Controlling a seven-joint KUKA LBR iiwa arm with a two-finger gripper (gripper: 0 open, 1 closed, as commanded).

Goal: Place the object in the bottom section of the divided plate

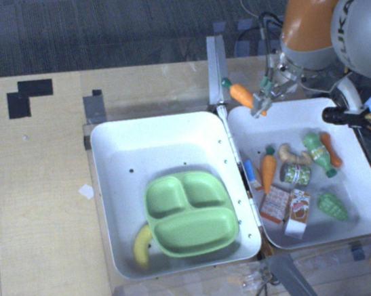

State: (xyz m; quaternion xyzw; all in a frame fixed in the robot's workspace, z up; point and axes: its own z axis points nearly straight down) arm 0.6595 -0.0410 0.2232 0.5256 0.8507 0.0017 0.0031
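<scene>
Pale wooden bench (42, 198) bearing two shallow white bins side by side — left bin (116, 188), right bin (368, 180).

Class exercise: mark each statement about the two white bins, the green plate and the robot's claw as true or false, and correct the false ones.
1. The green divided plastic plate lies in the left white bin. True.
2. A yellow banana rests inside the plate's bottom section. False: it lies beside the plate's left edge, on the bin floor.
3. The claw holds an orange toy carrot. True.
4. The right white bin holds only one item. False: it holds several toys.
</scene>
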